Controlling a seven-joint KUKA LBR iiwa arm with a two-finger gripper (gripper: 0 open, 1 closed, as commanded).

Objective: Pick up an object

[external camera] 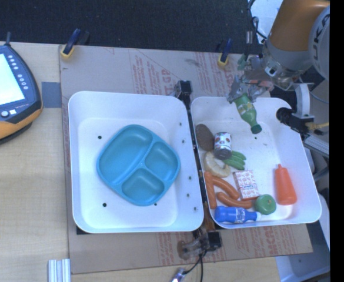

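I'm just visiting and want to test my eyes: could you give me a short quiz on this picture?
1. True or false: the gripper has the green bottle between its fingers.
2. What lies in the left bin?
A. blue divided plate
B. orange bottle
C. can
3. Which bottle lies nearest the right bin's front edge?

Key:
1. True
2. A: the blue divided plate
3. The blue bottle

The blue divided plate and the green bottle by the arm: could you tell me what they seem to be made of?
The blue divided plate looks like moulded plastic, matte to satin: uniform colour, soft rounded compartment ridges. The green bottle also looks plastic, slightly glossy, with a pale highlight along its body; likely a toy, though that is uncertain.
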